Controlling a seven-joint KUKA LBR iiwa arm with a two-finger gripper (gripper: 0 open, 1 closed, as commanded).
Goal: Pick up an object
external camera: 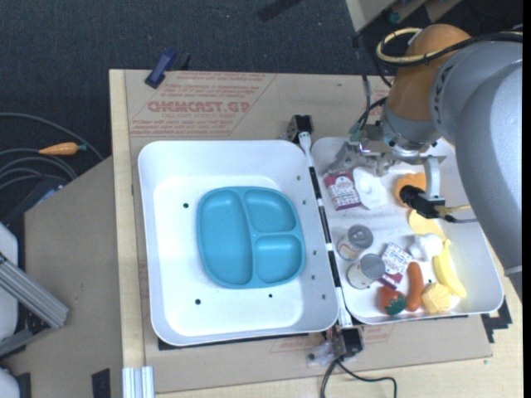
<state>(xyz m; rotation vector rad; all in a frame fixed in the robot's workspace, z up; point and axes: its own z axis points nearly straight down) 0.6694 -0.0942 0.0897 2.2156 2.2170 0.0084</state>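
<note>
My gripper hangs over the far end of the right bin, below the orange wrist band. Just under and in front of it lie a maroon packet and a white lump. Whether it touches either cannot be made out. Nearer the front of the bin lie two small tins, a small printed packet, a carrot, a red fruit, a banana and other yellow pieces.
The left bin holds a blue divided plate. The grey arm covers the right bin's far right corner. A black clamp sits at the far end of the rim between the bins. A blue clip lies on the board behind.
</note>
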